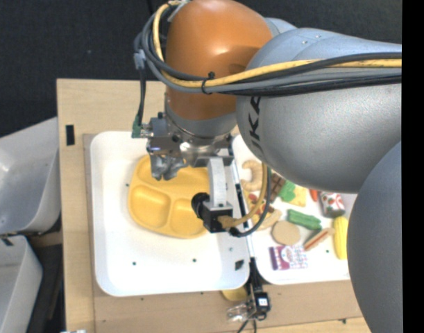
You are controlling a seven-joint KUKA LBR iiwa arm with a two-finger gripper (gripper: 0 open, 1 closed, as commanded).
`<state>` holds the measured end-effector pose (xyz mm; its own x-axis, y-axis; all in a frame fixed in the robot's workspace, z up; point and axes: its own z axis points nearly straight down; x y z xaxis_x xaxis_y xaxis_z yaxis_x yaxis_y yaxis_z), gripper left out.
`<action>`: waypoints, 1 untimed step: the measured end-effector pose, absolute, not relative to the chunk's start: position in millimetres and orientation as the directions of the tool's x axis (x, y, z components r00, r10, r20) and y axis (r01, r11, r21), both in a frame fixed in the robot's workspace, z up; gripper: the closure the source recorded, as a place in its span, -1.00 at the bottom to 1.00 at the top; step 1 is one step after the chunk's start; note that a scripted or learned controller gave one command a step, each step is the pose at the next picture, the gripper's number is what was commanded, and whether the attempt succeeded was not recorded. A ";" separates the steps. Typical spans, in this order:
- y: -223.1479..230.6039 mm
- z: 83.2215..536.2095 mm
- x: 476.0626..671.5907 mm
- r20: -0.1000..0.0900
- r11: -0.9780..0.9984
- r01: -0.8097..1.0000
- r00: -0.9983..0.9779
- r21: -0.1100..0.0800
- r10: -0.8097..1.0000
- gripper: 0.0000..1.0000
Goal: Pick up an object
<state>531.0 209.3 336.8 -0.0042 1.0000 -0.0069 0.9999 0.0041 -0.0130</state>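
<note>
tray [159, 203]: yellow, divided, lying in left bin [107, 255] | looks light, stiff, smooth plastic | best pinched at raised rim | gripper [171, 164] over its upper edge, opening unclear

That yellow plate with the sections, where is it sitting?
The yellow plate lies in the left white bin, toward its upper right, directly beneath the arm's wrist.

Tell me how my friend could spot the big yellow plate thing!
Find the left white bin, beneath the orange and grey arm. The yellow divided tray lies in it under the claw. It is much bigger than the toys in the right bin.
</note>
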 end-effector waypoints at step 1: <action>124.7 401.6 494.4 -0.002 -0.004 1.000 0.004 0.000 1.000 1.00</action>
